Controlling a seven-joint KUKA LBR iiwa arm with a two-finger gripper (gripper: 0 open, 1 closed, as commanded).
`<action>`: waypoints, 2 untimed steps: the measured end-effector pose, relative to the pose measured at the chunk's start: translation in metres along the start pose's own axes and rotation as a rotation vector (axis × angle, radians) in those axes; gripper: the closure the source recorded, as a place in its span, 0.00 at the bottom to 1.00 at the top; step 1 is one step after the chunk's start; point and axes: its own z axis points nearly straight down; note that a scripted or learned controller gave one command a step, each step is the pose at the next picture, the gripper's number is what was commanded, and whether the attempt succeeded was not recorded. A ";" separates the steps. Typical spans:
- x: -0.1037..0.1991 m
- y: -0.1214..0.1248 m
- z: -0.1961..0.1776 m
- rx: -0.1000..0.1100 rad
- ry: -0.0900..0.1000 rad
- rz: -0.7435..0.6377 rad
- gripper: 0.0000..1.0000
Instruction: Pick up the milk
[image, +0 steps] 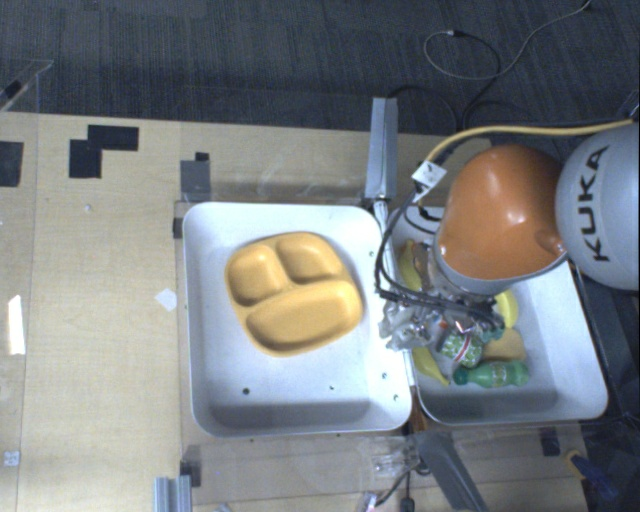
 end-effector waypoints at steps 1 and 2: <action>-0.033 -0.035 -0.001 0.002 -0.003 0.235 1.00; -0.042 0.012 -0.048 0.001 -0.004 -0.005 1.00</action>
